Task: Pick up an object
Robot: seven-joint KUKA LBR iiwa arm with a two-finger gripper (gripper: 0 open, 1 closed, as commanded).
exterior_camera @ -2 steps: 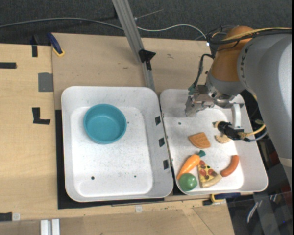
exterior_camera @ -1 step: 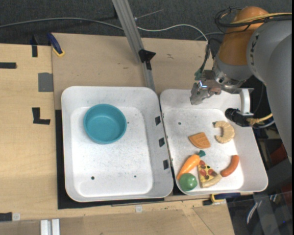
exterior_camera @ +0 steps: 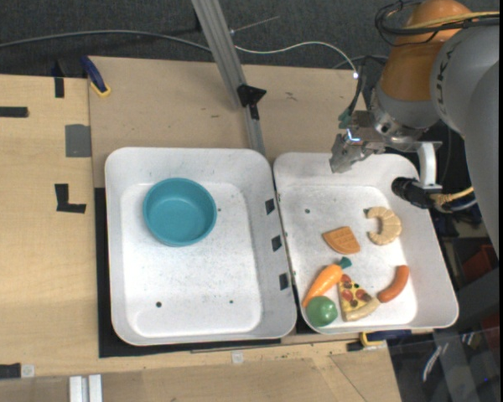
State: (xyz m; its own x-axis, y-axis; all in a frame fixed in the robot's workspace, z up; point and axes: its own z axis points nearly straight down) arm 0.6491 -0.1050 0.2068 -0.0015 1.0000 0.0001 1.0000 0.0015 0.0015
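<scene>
I see my gripper [exterior_camera: 345, 159], fingers' state I cannot tell, over the right bin's [exterior_camera: 427, 312] far rim, well apart from the curved, ridged croissant [exterior_camera: 384, 224].

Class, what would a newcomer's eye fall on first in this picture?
Probably the round teal bowl, alone in the left white bin. Next, the bright toy foods clustered in the right white bin, including an orange carrot. The grey arm's gripper hovers over that bin's far edge.

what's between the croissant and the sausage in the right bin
Nothing: in the camera view, the stretch of bin floor between the croissant and the sausage is bare white. The pizza slice lies off to the sausage's left.
</scene>
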